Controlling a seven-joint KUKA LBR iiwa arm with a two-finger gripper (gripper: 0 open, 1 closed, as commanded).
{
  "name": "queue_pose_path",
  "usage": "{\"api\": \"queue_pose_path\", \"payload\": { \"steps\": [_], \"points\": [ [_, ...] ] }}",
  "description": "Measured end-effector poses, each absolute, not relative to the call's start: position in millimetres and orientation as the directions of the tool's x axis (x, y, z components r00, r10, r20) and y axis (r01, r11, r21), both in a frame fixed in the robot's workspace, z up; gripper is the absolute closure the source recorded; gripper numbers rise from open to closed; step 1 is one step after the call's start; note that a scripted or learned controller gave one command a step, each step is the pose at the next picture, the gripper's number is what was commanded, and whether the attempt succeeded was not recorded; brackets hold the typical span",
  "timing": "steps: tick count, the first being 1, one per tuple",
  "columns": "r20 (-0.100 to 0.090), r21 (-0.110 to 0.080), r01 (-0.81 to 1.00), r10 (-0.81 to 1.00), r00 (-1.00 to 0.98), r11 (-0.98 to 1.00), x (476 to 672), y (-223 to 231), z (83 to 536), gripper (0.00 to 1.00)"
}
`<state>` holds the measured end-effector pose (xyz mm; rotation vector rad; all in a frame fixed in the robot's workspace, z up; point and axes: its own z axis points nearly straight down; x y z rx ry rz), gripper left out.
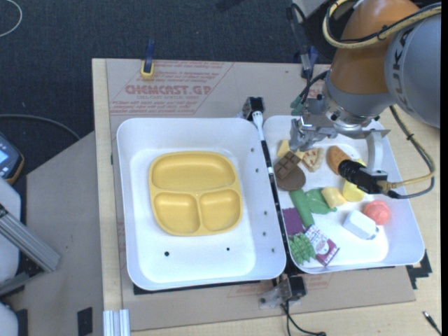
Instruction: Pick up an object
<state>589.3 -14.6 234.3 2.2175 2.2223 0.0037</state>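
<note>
Gripper (302,133) lowered into right bin (402,247), above brown waffle-like piece (288,170) (likely pick target, lying against bin's left wall). Grasp state: cannot tell. Yellow tray (195,192) in left bin (133,208).

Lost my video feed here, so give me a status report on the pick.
Gripper low over right bin, far end; jaws unreadable. Brown toy food just below it, not held. Toys crowd close around. Yellow tray alone in left bin.
</note>
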Motion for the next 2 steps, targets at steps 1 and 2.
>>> {"api": "queue_pose_path", "payload": {
  "steps": [1, 2],
  "points": [
    [0.000, -0.005, 1.000, 1.000, 0.000, 0.000, 591.8, -14, 214, 1.00],
    [0.000, 0.004, 1.000, 1.000, -0.001, 0.001, 593.1, -10, 234, 1.00]
  ]
}}
